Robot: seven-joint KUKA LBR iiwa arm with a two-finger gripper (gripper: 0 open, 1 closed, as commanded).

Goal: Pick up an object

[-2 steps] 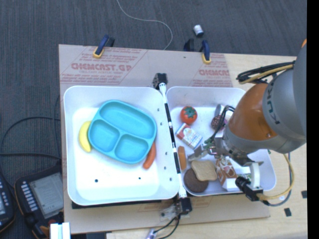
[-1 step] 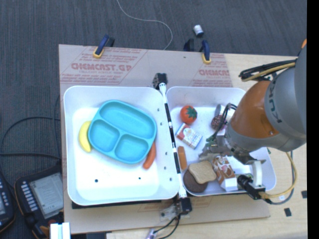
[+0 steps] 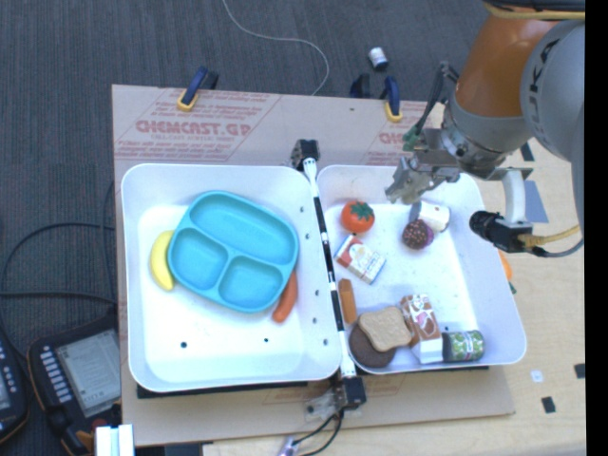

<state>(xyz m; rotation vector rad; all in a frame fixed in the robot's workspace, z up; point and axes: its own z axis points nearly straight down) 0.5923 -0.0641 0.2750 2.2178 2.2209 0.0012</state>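
Glossy blue plastic tray [image 3: 233, 252]; smooth white plastic bins [image 3: 133, 283]; matt brown cardboard sheet [image 3: 275, 126]; coarse grey carpet [image 3: 76, 36].

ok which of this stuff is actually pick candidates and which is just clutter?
Pick candidates, right bin:
tomato
dark berry-like piece
small carton
sausage
bread slice
green can
The hand hovers over this bin's top edge.

Lying about:
blue divided plate, banana and carrot in the left bin
clamps
cable
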